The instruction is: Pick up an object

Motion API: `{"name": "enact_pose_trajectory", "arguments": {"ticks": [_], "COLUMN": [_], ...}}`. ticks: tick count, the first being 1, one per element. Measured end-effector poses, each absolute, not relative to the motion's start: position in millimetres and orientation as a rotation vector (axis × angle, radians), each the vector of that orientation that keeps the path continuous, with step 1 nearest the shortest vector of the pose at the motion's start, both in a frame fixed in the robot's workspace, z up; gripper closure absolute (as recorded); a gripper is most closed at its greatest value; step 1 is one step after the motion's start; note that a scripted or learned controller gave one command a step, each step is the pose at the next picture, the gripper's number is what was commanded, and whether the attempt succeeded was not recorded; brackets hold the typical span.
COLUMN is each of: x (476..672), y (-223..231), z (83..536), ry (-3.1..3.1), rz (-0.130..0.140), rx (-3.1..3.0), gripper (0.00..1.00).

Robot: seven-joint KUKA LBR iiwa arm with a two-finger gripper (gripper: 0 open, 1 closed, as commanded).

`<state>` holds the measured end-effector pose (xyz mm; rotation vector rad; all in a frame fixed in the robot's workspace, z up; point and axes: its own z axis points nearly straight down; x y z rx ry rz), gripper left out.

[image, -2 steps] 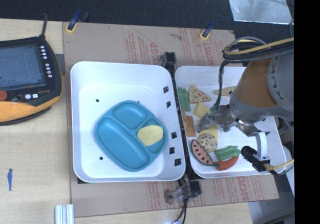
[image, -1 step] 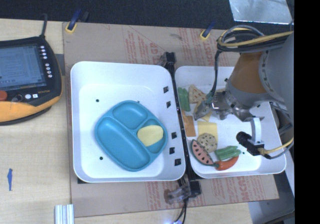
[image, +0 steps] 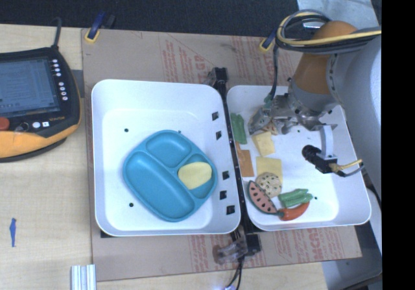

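Faint reddish print runs across the brown cardboard point(image: 162, 55) under the bins, too blurred to read; the pendant point(image: 32, 104) at the bench's left edge shows a lit screen whose text is also illegible.

The left bin point(image: 107, 107) has wide bare floor along its far and left walls; a blue divided plate point(image: 159, 175) sits toward its near right corner with a pale yellow piece point(image: 195, 174) in the right compartment. The right bin point(image: 350, 207) is crowded along its left wall and near edge, with open floor toward its right wall.

The gripper point(image: 275, 120) hangs over the right bin's far left part, and whether it is released or clenched cannot be told. Just beside it lies a yellow cheese wedge point(image: 263, 144). Nearer lie a second yellow slab point(image: 270, 166), a brown strip point(image: 245, 162), a green strip point(image: 239, 128) against the left wall, a seeded cookie point(image: 268, 184), a watermelon slice point(image: 260, 198), a green bean point(image: 293, 197) and a red pepper point(image: 295, 211) near the near edge.
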<state>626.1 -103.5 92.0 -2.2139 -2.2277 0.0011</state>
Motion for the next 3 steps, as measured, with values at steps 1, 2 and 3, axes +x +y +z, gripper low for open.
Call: {"name": "enact_pose_trajectory", "arguments": {"ticks": [1,2,3], "x": [658.0,656.4,656.8], "y": [-95.1,-93.9,-94.0], "z": [92.8,92.4,103.6], "ry": [-2.229,-2.228,-2.234], "rz": [-0.001,0.005,0.007], "rx": [-2.215,-2.212,-2.205], "gripper": [0.0,0.0,1.0]}}
